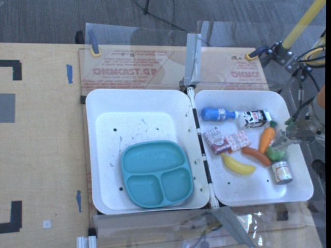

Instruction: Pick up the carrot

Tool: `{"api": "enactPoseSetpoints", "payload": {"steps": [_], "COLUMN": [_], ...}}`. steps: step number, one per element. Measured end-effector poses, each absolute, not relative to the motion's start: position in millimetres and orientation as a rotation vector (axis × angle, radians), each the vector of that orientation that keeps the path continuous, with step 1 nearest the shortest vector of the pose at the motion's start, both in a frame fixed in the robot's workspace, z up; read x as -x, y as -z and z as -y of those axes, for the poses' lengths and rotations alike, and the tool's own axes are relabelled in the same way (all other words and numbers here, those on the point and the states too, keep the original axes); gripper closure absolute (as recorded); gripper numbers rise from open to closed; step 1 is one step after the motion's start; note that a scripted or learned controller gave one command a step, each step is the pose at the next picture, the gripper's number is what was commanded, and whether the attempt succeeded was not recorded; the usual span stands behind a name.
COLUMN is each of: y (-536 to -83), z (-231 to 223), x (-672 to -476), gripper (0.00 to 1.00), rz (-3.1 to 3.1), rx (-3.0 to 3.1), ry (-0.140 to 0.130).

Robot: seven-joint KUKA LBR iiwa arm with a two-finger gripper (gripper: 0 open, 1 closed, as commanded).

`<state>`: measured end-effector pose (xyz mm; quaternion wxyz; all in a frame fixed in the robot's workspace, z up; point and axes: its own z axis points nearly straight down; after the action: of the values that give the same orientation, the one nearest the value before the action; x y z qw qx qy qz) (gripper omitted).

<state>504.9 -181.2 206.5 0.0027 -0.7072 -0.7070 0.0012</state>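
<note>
Jaw state cannot be determined: the grey two-finger gripper appears at the right rim of the right shallow white bin as a blurred metallic form. It sits just right of the orange carrot with green top, which lies tilted in the right part of that bin. Whether gripper and carrot touch cannot be judged. Just below the carrot lie a green rounded item and a red sausage-shaped piece. A small labelled can stands near the bin's lower right. A yellow banana, a red-and-white packet, a black-and-white carton and a blue bottle occupy the remaining area. The left shallow white bin holds a teal three-compartment plastic plate.
</note>
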Motion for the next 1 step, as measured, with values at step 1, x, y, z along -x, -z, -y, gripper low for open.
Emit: {"api": "enactPoseSetpoints", "payload": {"steps": [1], "y": [-88.1], "z": [177.7], "x": [-503.2], "gripper": [1.0], "rz": [2.021], "rx": [2.408], "ry": [0.005]}}
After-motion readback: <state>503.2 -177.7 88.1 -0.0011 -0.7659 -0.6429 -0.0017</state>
